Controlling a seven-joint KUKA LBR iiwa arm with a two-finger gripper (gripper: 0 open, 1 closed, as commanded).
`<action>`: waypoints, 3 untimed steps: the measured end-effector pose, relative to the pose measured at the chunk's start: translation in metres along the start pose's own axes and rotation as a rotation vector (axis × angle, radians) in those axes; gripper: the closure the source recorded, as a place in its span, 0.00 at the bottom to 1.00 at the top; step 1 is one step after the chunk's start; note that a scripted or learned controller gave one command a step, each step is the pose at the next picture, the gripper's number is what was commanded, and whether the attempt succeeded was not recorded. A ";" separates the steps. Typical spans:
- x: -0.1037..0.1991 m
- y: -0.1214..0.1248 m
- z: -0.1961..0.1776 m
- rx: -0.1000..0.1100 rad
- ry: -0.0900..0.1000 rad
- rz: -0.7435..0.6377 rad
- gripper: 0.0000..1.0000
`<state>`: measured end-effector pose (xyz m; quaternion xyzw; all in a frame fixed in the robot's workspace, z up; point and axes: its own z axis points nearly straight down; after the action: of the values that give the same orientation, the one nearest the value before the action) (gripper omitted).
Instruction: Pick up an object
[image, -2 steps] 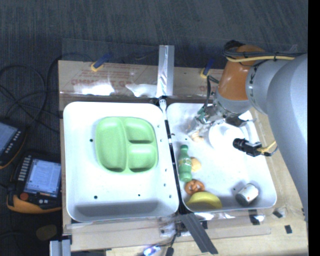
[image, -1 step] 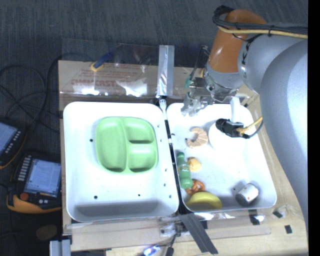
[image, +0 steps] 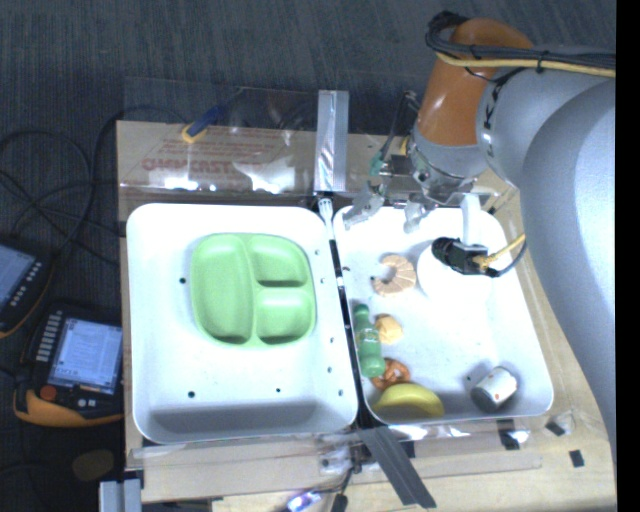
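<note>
- We see the claw (image: 412, 205) over the far end of the right bin (image: 520, 310), its 2 fingers spread with nothing between them.
- The nearest object, a donut (image: 396, 275), lies just toward the near side of the claw, slightly left.
- It is round, so we judge no wrist turn matters.
- A banana (image: 410, 401) lies well apart at the near wall.
</note>
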<state>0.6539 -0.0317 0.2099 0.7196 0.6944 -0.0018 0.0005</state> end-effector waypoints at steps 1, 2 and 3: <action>-0.053 -0.122 0.027 0.002 0.003 -0.091 0.00; -0.034 -0.071 0.021 0.000 0.005 -0.177 0.00; -0.035 -0.071 0.021 0.000 0.004 -0.177 0.00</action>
<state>0.5814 -0.0639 0.1891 0.6554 0.7553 -0.0003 -0.0013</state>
